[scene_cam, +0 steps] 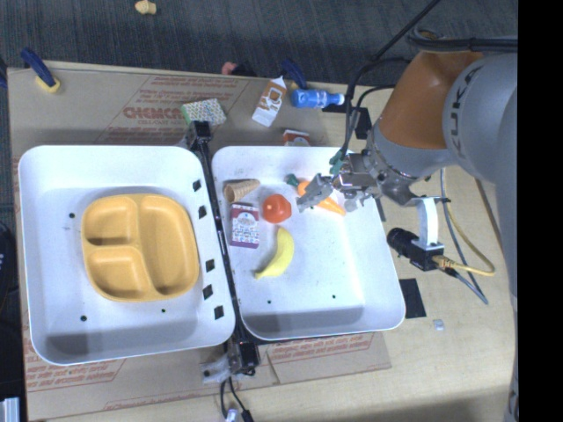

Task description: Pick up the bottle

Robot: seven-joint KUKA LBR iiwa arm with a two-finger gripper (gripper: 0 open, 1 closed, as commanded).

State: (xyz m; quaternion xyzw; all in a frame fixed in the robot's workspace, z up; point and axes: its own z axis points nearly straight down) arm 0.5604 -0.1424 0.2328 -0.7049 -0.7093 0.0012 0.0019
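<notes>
The bottle is small and blue with a pale label. It lies on its side on the cardboard behind the right bin, outside both bins. My gripper hangs low over the back right part of the right bin, well in front of the bottle. It is open, with nothing held. Under it lies an orange carrot-like piece.
The right bin also holds a cone, a tomato, a red and white carton and a banana. A yellow divided plate lies in the left bin. A small carton and a green packet lie left of the bottle.
</notes>
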